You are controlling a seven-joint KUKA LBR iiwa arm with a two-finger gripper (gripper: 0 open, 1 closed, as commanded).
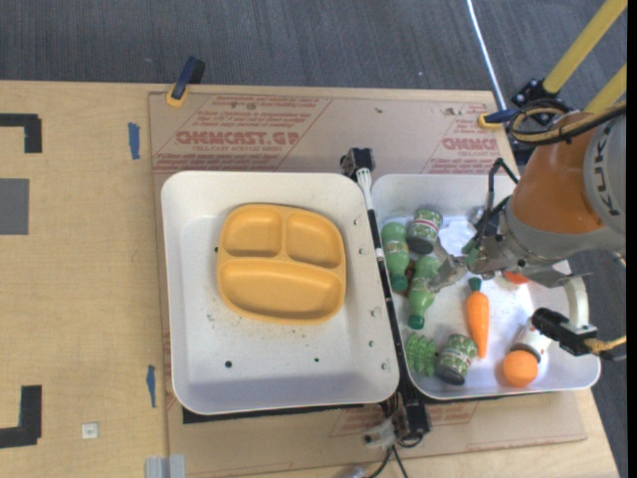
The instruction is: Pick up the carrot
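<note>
Pincer [476, 263] of mine, grip state I cannot tell, should drop squarely onto the carrot [479, 319] just below, avoiding the bottles [418, 267] alongside

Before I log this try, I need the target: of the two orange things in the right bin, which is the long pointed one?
The carrot, lying mid-bin with its green stem toward the tool. The other, an orange ball, is round and sits nearer the bin's front edge.
</note>
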